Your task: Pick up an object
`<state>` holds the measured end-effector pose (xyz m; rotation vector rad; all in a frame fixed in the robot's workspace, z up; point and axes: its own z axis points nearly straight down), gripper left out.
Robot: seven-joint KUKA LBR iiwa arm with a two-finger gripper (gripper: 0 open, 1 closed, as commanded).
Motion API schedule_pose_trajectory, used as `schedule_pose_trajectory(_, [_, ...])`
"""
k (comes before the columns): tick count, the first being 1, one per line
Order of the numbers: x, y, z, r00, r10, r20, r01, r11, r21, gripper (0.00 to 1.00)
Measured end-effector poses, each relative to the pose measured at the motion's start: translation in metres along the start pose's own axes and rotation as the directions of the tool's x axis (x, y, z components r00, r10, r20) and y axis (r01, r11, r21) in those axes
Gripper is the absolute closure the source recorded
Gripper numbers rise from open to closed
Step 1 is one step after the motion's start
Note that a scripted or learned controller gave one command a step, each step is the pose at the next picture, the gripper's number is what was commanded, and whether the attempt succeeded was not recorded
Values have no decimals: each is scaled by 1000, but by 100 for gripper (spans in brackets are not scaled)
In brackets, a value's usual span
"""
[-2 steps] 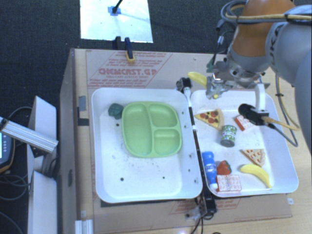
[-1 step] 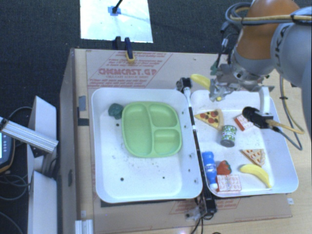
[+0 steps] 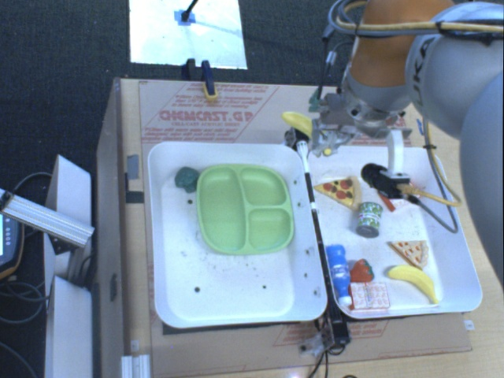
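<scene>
My gripper hangs over the far left corner of the right bin, close to the divider between the bins. A yellow banana-like piece lies just left of it at the bin's far edge. Nearer the camera, a pizza slice lies below the gripper, and beside that slice stands a small green can. I see nothing between the fingers.
The right bin also holds a second pizza slice, a yellow banana, a blue bottle, a strawberry and a red-and-white box. In the left bin lie a green divided plate and a dark green lump.
</scene>
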<state>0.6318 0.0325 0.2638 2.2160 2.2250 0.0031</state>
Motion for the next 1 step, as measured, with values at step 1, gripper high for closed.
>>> schedule_pose_trajectory(1, [-17, -63, 42, 1000, 3, 1, -3, 1000, 3, 100])
